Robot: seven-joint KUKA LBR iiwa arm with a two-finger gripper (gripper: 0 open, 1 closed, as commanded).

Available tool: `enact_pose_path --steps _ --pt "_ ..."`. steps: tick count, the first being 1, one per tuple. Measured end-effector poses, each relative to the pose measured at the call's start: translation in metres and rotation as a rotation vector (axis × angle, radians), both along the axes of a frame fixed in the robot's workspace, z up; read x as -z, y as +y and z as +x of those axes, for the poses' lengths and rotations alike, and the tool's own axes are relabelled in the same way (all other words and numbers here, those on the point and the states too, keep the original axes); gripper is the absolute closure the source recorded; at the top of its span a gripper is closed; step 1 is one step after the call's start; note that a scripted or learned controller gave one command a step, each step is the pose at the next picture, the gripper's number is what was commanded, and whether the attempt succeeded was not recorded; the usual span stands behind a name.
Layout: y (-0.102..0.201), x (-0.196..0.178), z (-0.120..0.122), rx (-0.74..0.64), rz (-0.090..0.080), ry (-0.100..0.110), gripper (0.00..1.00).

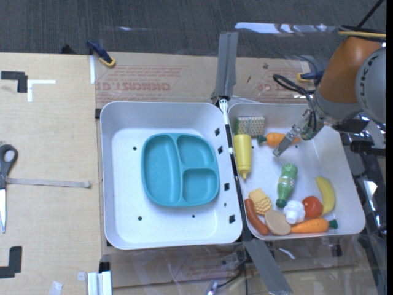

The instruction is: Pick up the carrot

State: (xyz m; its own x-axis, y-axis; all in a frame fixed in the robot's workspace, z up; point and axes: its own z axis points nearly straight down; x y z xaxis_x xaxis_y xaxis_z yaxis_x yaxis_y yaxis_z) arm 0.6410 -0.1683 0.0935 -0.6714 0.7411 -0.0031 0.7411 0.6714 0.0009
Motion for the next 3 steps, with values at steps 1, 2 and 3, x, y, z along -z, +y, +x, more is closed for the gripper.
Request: enact_pose_path --steps 1,2,3 --pt "0.016 0.001 0.0 0.147 0.001 0.001 0.0" --pt "0.016 -0.008 0.0 0.143 -0.002 0.004 1.0" --pt "0.144 -0.099 0.007 0.227 0.001 0.0 1.0"
